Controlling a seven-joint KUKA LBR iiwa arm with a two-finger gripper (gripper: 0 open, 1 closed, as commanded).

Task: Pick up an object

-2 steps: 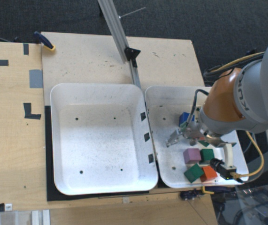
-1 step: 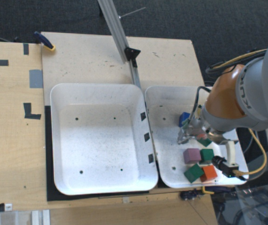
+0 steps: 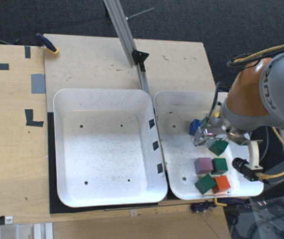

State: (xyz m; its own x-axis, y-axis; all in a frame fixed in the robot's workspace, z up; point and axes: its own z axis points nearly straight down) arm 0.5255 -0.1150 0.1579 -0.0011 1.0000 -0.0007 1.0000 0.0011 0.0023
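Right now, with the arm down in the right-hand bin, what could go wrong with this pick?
1. The gripper sits low between a blue block and a green block; it may nudge one aside rather than lift it.
2. The other blocks, a purple block, an orange block and more green ones, are crowded together, so a grab there could catch two.
3. They lie near the right bin's front rim, where the arm might bump it.

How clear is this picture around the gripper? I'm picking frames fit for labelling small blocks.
Camera view: lighting is even and soft, with faint shadows inside the left bin; no strong glare on the right bin. The image is low in resolution, so the gripper looks smeared and the blue block beside it has fuzzy edges; the orange block reads plainly.
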